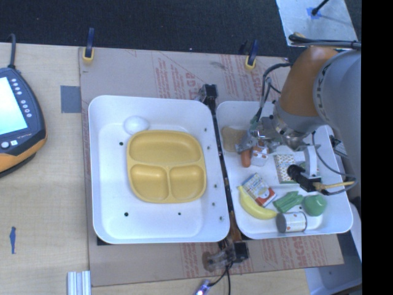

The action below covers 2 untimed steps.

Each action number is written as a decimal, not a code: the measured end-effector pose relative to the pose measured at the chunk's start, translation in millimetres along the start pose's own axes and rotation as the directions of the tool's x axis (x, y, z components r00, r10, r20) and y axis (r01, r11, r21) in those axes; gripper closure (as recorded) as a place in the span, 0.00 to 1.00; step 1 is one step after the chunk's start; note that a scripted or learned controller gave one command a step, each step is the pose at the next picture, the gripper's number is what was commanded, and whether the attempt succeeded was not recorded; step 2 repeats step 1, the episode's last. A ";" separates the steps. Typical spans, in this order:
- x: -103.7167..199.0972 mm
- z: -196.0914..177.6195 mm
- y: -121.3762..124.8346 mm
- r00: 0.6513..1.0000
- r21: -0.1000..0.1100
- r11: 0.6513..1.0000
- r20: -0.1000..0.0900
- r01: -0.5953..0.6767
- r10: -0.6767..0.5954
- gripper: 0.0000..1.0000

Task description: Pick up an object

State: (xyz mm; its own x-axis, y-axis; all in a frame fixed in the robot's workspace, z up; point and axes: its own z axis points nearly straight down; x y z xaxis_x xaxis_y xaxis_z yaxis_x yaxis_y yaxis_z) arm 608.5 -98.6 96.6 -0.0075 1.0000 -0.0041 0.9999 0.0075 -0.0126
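Note:
My gripper (258, 145) is low in the right bin (334, 228), near its back left part. Right under it lie a small orange stick-shaped item (246, 158) and a white item with red marks (260, 156). Whether either is held cannot be made out. In front of them lie a small printed box (259, 188), a yellow banana (255, 207), a green piece (287, 201), a green round item (315, 204) and a grey can (291, 222) on its side. A patterned card (284, 168) rests right of the gripper.
The left bin (98, 165) holds a yellow divided tray (166, 165) and a white egg-shaped item (136, 125) at its back left. A brownish patch (230, 137) lies by the right bin's left wall. A control pendant (15, 121) sits on the bench at far left.

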 end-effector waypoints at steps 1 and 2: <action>66.5 -92.7 -7.4 1.000 -0.006 1.000 -0.004 -0.004 0.004 1.00; 66.5 -92.7 -7.4 1.000 -0.006 1.000 -0.004 -0.004 0.004 1.00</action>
